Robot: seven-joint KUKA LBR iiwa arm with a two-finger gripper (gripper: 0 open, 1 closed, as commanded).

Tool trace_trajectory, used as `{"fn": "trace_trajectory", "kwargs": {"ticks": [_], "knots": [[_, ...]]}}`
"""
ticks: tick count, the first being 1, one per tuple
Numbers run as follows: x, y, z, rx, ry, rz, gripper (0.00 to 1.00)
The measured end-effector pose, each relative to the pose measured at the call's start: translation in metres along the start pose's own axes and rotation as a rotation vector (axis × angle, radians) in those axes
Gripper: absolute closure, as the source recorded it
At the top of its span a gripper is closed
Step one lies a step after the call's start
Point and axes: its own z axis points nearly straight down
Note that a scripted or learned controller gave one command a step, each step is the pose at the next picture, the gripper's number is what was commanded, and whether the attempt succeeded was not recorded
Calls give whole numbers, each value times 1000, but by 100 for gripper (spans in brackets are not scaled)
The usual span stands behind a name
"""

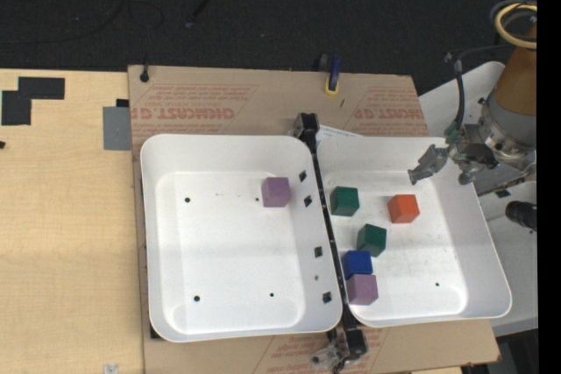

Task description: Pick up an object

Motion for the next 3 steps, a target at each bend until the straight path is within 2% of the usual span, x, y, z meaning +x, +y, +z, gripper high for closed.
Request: {"fn": "trace_trajectory", "kwargs": {"ticks": [1,2,3], "knots": [[84,-24,140,3,0,0,0],[83,-24,131,5,2,5,100],[63,16,149,0,0,-2,100]]}}
